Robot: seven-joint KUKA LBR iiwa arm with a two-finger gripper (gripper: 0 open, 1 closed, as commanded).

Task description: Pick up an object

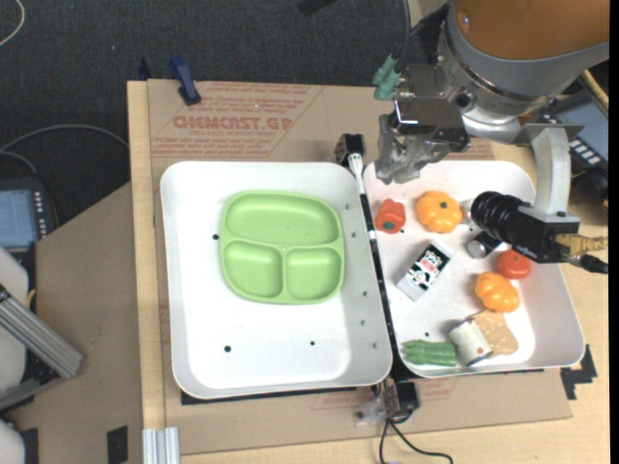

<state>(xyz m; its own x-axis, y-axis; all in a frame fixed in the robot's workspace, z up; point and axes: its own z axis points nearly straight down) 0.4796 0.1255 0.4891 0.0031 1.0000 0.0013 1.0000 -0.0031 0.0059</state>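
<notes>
A flat green plastic pea pod (428, 353) lies at the near edge of the right white bin (571, 329), touching a short white cylinder (468, 342) that leans against a tan slice of toy toast (499, 331). Farther in sit a round orange toy fruit (497, 293), a red toy tomato (514, 265) and, near the bin's middle, a small black-and-white cow-patterned carton (424, 271) lying tilted. At the far end, a red toy pepper (390, 216) and an orange toy pumpkin (438, 212) rest side by side, slightly apart. The grey two-finger gripper (399, 167) hangs over the far rim just beyond the pepper, nothing visibly in its grasp; whether the claw is spread or pressed together cannot be told. In the left white bin (176, 259), a pale green three-compartment plate (282, 246) lies flat. Both bins rest on a brown printed cardboard sheet (232, 119).
</notes>
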